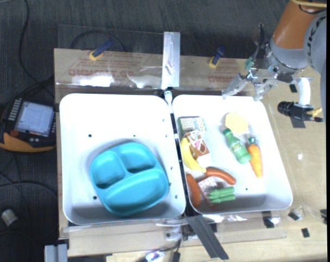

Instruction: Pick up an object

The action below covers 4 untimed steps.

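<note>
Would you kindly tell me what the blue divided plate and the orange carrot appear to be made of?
The blue divided plate looks like moulded plastic: uniform colour, soft sheen, rounded compartment ridges. The carrot seems to be smooth plastic toy food, judging by its even orange surface, though the view is too coarse to be sure.

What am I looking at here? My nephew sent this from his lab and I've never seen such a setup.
It is one photo from a camera fixed above a bench, looking down at a slant. The grey and orange thing at the upper right is a robot arm; its gripper hangs above the far rim of the right bin, with nothing between its fingers. That bin holds toy food: a banana, a carrot, a green bottle, a sausage and small packets. The left bin holds a blue divided plate.
</note>
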Motion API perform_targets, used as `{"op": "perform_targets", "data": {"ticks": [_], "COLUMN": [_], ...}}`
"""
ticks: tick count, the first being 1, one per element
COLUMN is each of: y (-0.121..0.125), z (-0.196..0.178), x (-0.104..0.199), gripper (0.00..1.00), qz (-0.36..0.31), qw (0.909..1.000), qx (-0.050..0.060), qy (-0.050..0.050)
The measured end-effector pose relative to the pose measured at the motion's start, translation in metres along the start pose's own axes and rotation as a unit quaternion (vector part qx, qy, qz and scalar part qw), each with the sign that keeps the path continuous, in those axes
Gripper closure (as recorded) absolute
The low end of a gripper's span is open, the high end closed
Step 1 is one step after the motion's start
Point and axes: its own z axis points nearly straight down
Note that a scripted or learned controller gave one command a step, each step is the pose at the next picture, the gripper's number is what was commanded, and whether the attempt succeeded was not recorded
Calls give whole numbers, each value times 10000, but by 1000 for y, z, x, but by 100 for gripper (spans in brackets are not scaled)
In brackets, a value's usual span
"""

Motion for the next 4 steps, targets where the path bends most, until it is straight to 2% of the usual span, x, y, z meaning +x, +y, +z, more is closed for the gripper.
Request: {"op": "perform_targets", "data": {"ticks": [1, 2, 3, 4], "y": [0, 0, -43, -42], "z": [-4, -4, 70, 141], "x": [1, 0, -30, -47], "gripper": [100, 0, 0, 0], "qz": [-14, -14, 529, 872], "qw": [10000, 10000, 9986, 9962], "qx": [49, 50, 8, -35], "qy": [-6, -9, -15, 36]}}
